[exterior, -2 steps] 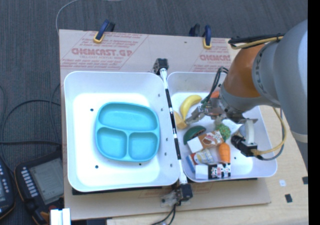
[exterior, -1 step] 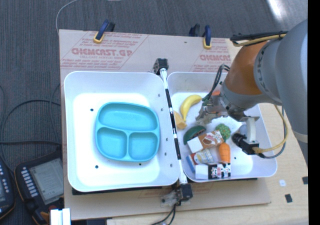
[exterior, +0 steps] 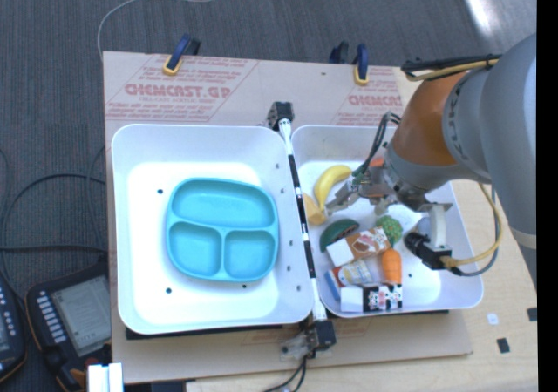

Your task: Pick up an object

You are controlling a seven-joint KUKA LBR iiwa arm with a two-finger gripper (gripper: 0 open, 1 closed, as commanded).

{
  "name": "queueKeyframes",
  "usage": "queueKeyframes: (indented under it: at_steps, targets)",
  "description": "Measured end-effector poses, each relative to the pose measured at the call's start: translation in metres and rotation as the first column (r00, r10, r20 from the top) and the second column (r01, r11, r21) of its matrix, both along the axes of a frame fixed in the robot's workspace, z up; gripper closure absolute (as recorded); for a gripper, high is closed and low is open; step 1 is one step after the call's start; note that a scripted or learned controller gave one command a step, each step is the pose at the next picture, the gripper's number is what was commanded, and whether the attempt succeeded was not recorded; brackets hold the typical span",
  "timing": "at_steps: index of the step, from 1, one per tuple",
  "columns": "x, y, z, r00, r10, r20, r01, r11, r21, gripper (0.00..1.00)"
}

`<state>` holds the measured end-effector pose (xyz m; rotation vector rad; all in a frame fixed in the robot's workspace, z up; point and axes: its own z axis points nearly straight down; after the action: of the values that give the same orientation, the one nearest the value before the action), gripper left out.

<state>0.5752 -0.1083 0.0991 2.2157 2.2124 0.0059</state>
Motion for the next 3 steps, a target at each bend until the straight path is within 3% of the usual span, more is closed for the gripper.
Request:
queueKeyframes:
  at_steps: [1,2,3]
  targets:
    - [0.0,0.0001,0.0095,1.0,0.0,-0.001,0.0,1.0,0.0,1.0]
    - [-0.0001,0.0001,0.0094,1.0,0.0,-0.001,0.0,1.0,0.0,0.0]
    - [0.0,0.0002,0.019,1.0,0.0,-0.001,0.0,1.0,0.0,1.0]
